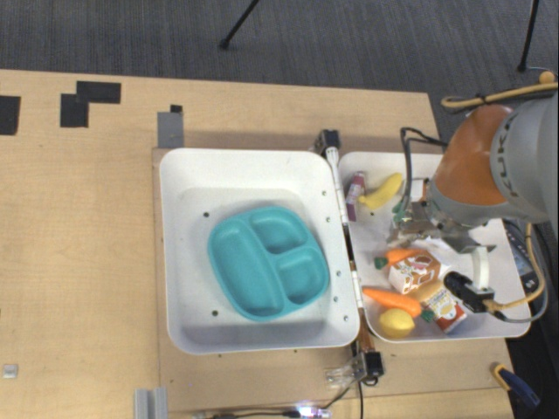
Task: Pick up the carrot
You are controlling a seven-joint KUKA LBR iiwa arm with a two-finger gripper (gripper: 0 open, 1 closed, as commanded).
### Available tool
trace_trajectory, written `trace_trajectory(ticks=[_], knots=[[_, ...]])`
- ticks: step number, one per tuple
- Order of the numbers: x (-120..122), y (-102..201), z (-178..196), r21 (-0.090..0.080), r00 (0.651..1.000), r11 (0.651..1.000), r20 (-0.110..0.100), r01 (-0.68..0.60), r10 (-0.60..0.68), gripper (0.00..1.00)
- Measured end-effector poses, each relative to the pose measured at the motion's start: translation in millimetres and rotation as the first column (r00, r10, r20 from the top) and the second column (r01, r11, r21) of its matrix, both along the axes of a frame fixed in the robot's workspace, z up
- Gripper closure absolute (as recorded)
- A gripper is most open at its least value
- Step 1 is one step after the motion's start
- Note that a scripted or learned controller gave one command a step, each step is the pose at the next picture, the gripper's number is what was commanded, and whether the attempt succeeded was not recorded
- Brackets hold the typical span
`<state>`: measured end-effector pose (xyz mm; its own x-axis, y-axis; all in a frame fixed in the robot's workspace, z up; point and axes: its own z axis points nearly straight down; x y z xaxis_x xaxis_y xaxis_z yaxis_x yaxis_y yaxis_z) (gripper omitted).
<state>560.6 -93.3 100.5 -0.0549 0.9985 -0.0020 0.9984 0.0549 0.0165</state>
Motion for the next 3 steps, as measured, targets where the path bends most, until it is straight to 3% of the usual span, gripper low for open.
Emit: trace_trajectory(ticks=[1, 2, 3], knots=[[-69, -16, -11, -0.006, 0.966, 0.966, -0.001, -0.260, 0.260, 1.00], [-67, 0, -11, -0.008, 0.999, 0.999, 0.002, -0.053, 0.053, 1.00], [-64, 67, 88, 0.001, 0.979, 0.979, -0.002, -0.206, 0.206, 1.00]])
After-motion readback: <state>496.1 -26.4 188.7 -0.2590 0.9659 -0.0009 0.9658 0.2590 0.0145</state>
